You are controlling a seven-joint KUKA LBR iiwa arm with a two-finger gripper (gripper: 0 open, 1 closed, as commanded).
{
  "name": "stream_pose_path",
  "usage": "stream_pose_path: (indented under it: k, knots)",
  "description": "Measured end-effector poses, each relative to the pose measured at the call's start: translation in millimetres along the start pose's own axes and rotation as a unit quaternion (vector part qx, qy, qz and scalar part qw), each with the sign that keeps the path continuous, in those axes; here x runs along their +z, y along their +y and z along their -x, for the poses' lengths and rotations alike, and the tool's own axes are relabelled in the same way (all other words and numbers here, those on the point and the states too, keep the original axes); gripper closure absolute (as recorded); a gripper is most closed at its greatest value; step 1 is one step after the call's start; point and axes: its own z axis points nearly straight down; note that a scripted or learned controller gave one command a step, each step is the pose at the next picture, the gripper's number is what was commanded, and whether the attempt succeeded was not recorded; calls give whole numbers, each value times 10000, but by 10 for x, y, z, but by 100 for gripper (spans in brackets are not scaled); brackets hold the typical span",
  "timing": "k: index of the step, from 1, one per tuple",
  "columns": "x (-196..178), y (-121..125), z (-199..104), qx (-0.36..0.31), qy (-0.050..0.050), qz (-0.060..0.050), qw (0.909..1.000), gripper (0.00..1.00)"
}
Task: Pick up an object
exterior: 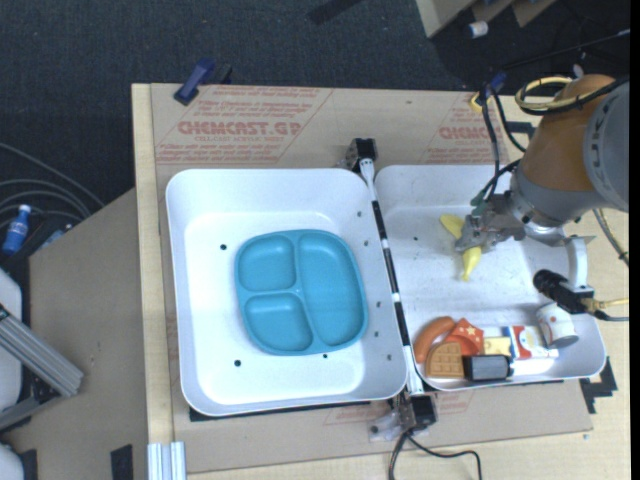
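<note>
One gripper (487, 230) sits low in my right bin (420, 183) over the banana (466, 248), grip state unclear to me.

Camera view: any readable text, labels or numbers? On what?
"CHEMCAST G P" in red print on the brown board behind the left bin; the smaller lines around it are too blurred to read.
A partial repeat of the same red print on the board behind the right bin, cut off by the arm; not readable in full.
Carton in the right bin: printing too small to read.
</note>
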Motion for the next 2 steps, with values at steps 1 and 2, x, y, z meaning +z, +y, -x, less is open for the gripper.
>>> stream_pose_path:
  k: [1,2]
  knots:
    - [-840,-408,-852,-10,4,-5,10000,100]
    - [-1183,-1171,-1494,-8,7,-23,10000,100]
